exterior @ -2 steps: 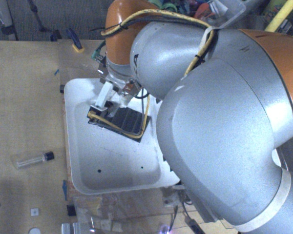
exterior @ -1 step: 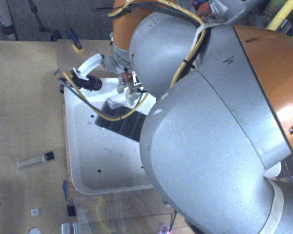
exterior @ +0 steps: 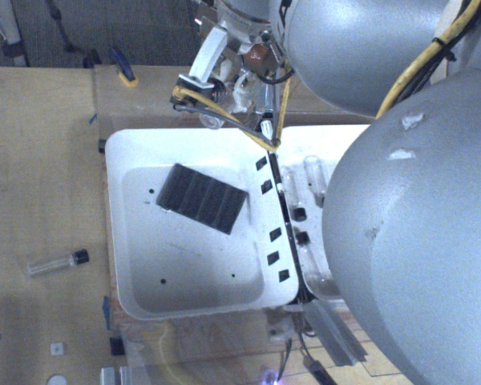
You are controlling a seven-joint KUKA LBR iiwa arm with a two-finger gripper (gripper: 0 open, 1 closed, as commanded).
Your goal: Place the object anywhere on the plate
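Pincer (exterior: 252, 107) hangs above the left bin's (exterior: 128, 215) far rim (grip unclear).

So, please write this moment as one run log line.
arm: over right bin | tool: above bins' far edge | dark ridged plate: left bin

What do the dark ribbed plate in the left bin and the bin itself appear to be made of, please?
The plate looks like matte black rubber or plastic: dull, with parallel ridges and no glare. The left bin looks like smooth, glossy white moulded plastic, with rounded corners and soft sheen.
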